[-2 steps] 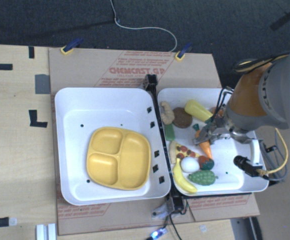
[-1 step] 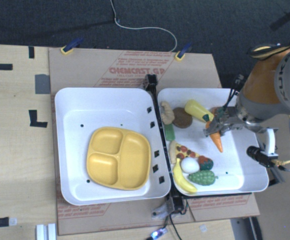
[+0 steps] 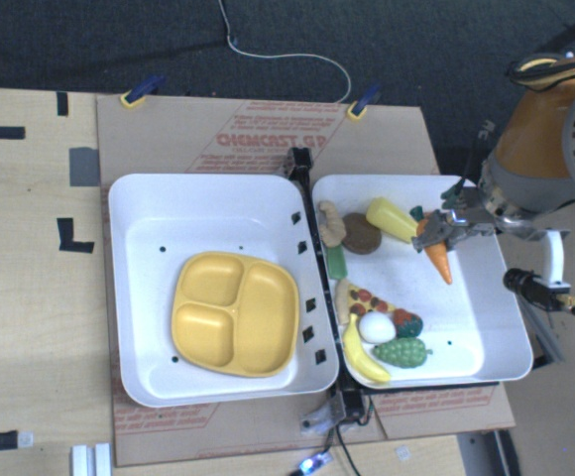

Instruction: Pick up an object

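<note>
In the camera view, the main risk lies at the carrot [image 3: 440,259]. It hangs tip-down from the hand [image 3: 432,228] over the right bin [image 3: 486,296], and it appears to be gripped only at its top end, near the green stub. A grip that short could let the carrot swing or slide free as the arm [image 3: 535,147] lifts or turns, and it would then drop back onto the bin floor. A second risk is the yellow corn [image 3: 392,218] just beside the hand on its left: a sideways move could nudge it against the brown round piece [image 3: 361,234] next to it.

The hand sits over the upper right part of the right bin, reaching in from the right. Its fingers look nearly closed, with the carrot's top between them, though the dark metal blurs together here and the exact contact is hard to read. The carrot seems to be off the bin floor or only barely touching it; the slanted view does not settle which.

The other toys, a banana [image 3: 359,351], an egg [image 3: 375,327] and green grapes [image 3: 402,351], lie well apart from the hand at the bin's lower left. The left bin [image 3: 139,266] holds a yellow divided plate [image 3: 236,311], far from the action on the surface [image 3: 30,266].
</note>
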Controlling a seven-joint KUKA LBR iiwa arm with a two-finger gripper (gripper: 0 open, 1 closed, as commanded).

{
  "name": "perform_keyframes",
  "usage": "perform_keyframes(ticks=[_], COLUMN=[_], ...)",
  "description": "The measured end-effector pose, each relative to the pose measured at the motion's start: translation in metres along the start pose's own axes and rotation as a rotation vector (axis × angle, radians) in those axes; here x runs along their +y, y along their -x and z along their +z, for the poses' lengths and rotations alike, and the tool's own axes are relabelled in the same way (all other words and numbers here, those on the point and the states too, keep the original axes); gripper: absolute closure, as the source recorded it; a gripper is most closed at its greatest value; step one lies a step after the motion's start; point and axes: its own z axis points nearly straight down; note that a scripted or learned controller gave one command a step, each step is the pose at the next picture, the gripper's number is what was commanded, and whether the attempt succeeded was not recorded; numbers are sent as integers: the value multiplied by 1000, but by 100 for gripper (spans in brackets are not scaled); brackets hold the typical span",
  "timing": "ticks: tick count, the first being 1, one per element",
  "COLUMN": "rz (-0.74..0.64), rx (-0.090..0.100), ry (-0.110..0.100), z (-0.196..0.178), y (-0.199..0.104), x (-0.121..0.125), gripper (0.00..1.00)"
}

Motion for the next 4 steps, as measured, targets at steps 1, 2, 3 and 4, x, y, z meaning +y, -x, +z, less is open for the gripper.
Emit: perform_keyframes(ticks=[1, 2, 3, 4], rz=[1, -3, -2, 1], rx=[1, 2, 1, 1], ry=[-4, -2, -5, -5], z=[-16, -25, -7, -22], y=[-1, -27, -53, -55], x=[1, 47, 90, 94], gripper=[100, 100, 100, 100])
